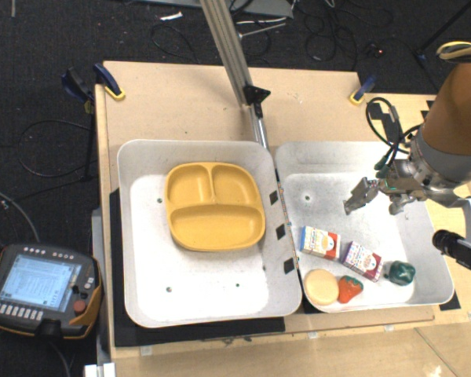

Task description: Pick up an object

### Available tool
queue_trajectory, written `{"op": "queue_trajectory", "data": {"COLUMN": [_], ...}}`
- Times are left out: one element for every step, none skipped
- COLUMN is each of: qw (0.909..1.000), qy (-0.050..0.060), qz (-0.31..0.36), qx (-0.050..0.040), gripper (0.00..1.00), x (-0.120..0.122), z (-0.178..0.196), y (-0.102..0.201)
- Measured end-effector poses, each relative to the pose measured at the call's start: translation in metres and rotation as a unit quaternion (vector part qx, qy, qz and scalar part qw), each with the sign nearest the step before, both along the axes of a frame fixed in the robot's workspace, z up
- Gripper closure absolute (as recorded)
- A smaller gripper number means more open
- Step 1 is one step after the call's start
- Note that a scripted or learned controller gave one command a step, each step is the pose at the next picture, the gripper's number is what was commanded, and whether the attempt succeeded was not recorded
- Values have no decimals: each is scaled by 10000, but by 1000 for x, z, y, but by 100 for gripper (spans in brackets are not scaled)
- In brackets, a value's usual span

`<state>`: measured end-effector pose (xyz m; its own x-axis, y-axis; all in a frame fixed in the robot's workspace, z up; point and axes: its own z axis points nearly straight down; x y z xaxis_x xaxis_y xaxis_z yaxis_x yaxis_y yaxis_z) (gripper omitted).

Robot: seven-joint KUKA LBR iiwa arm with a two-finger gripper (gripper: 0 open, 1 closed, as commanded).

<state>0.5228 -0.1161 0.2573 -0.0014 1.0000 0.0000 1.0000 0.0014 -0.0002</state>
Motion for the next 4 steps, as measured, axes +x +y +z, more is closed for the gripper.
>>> {"op": "queue_trajectory", "data": {"qw": [10000, 10000, 10000, 10000], "qy": [1, 21, 23, -27], "qz": [-3, -7, -11, -9], "qx": [1, 2, 2, -1], "gripper": [0, 0, 0, 0], "x": [0, -6, 0, -6], "z": [0, -46, -94, -146], "y": [0, 5, 0, -4]}}
